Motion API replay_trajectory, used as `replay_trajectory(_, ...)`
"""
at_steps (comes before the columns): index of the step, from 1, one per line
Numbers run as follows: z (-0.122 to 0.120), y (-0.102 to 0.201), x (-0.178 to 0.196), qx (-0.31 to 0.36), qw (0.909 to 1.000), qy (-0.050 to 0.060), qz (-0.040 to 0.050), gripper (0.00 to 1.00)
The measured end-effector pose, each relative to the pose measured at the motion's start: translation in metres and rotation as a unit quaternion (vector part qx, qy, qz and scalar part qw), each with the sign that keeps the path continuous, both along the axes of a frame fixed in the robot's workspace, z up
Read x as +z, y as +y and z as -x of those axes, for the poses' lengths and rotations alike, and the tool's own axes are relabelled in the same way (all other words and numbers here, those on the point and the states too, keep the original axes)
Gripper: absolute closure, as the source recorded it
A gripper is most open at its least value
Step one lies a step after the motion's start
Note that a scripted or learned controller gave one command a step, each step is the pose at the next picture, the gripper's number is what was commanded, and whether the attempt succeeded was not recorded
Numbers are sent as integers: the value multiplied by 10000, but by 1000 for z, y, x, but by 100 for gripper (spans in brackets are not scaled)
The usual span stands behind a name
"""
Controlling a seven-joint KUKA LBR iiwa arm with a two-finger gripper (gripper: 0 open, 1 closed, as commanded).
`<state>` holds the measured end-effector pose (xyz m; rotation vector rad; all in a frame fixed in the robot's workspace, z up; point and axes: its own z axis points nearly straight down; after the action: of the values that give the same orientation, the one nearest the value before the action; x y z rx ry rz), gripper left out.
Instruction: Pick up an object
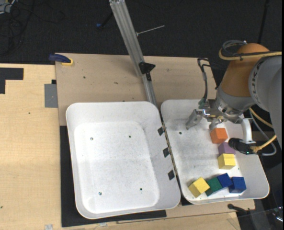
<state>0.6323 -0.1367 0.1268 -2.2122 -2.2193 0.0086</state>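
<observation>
My gripper (204,121) hovers over the far part of the right bin (189,150), its fingers spread open with nothing between them. One grey fingertip (191,122) points left. The other sits just above an orange cube (219,134), which lies beside the gripper, not inside its grasp. Nearer the front lie a purple block (225,147) and a yellow cube (226,161). Along the bin's front edge sit a yellow block (198,187), a green block (213,185) and two blue blocks (224,179) (237,184).
The left bin (113,157) adjoins the right one, with black clips (164,151) along the shared rim. A slanted aluminium post (132,42) rises behind the bins. Cables (261,147) hang by the wrist on the right.
</observation>
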Motion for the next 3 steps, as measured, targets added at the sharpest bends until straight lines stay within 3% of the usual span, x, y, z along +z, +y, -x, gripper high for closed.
replay_trajectory(1,0,1,-37,-10,10000,-33,7,0)
replay_trajectory(2,0,0,-27,-25,10000,-30,6,100)
replay_trajectory(3,5,-4,18,-38,10000,-58,11,100)
